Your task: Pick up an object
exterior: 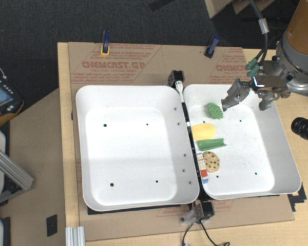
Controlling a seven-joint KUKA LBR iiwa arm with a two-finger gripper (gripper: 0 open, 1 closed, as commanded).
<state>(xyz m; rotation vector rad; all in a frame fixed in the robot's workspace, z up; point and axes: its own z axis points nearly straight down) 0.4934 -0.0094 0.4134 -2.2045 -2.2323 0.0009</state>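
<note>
Over right bin [277, 152]: hand [246, 97] hung above far end, fingers spread apart, nothing gripped. Green block [214, 110] just beside near finger, likely target. Yellow piece [203, 131], green strip [211, 144], cookie [211, 161] lined along left wall. Left bin [92, 137] beside it.

- Red lettering reading "CHEMCAST GP" is printed on the brown protective sheet [143, 60] that covers the board under the bins, at the far left, just behind the left bin [87, 101].
- The same red lettering is repeated at the far right of the sheet, where it is partly hidden by the arm and cannot be read in full.
- Finer red print lies around both marks but is too small to be read.
</note>
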